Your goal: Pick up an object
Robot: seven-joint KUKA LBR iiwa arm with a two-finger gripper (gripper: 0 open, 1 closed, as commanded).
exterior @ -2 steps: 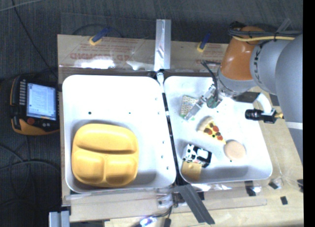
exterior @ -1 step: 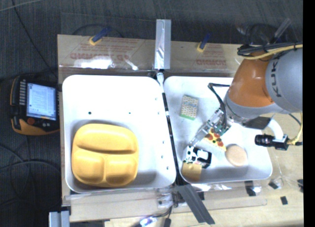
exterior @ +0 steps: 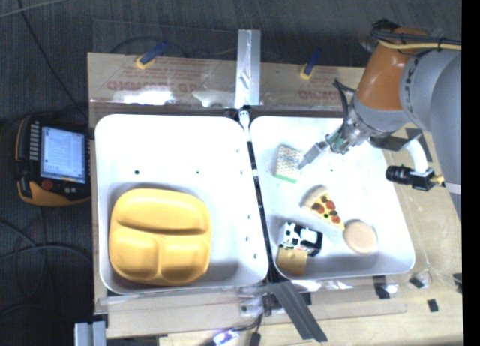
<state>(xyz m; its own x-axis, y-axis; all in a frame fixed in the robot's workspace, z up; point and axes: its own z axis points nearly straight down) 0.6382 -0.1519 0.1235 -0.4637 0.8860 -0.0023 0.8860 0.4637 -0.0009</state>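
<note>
Now the arm leans in over the right bin (exterior: 390, 217), its gripper (exterior: 309, 157) lowered beside the small green-and-white sponge (exterior: 287, 161), the tip just touching or nearly touching the sponge's right edge. Whether the jaws are apart or together I cannot tell from here. Nothing looks lifted; the sponge lies flat on the bin floor. Nearby lie a pizza slice toy (exterior: 324, 206), a round beige disc (exterior: 361, 236) and a black-and-white piece on a brown block (exterior: 298, 246). A big yellow loaf-shaped thing (exterior: 159, 234) fills much of the left bin (exterior: 172, 138).
</note>
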